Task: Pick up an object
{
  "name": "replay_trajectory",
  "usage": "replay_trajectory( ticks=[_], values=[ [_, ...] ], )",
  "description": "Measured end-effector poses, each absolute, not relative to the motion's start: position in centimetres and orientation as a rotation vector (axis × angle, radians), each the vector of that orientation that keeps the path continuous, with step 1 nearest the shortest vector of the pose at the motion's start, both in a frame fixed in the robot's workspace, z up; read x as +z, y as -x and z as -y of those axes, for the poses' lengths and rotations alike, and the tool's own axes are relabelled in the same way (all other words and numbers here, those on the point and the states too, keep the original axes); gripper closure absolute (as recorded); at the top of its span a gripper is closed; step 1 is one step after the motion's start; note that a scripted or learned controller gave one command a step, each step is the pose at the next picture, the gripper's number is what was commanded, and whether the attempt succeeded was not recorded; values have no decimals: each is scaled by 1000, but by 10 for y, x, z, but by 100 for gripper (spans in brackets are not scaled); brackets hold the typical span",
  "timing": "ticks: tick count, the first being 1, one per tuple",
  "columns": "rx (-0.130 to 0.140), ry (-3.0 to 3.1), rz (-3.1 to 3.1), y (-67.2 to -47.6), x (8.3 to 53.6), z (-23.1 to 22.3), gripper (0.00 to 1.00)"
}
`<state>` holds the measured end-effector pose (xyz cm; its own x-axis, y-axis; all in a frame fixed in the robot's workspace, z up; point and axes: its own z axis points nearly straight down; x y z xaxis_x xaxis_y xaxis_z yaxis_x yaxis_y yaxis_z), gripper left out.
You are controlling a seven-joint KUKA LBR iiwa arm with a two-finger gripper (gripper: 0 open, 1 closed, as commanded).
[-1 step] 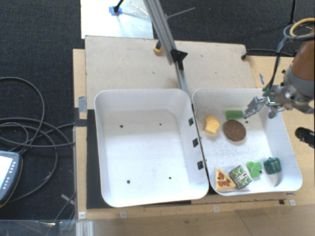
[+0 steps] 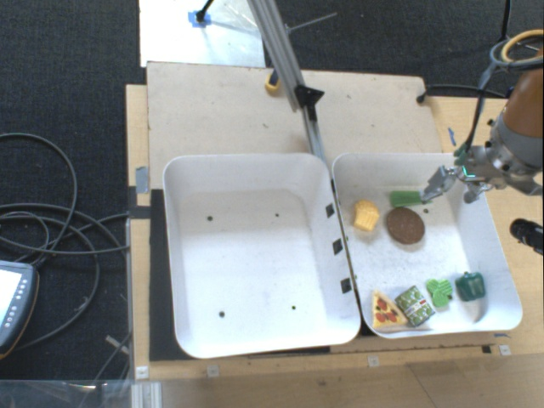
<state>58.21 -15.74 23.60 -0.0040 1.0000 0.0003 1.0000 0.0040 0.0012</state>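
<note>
The right bin [image 2: 493,228] holds several small objects. A yellow block [image 2: 366,216] lies near its left wall, with a brown round disc [image 2: 405,226] to its right and a flat green piece [image 2: 405,198] just above the disc. Along the bin's front edge lie a pizza-slice toy [image 2: 387,311], a green patterned box [image 2: 414,305], a light green piece [image 2: 439,291] and a dark green pepper [image 2: 469,286]. My gripper [image 2: 453,184] hangs over the bin's upper right part, to the right of the flat green piece. Its two fingers stand apart with nothing between them.
The left bin [image 2: 183,253] stands beside the right one, with a dark divider strip between them. A slanted grey pole [image 2: 280,41] crosses the bench from the top. Cables and a pendant lie on the floor at left.
</note>
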Motion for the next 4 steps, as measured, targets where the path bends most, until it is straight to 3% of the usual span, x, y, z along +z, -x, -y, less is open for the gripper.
replay_trajectory(
  ticks=[1,3,4],
  values=[
    [-3,-2223,-2226,-573,182,152,0],
    [-3,-2223,-2225,-575,88,150,0],
    [4,-2219,-2221,-577,102,151,100]
  ],
)
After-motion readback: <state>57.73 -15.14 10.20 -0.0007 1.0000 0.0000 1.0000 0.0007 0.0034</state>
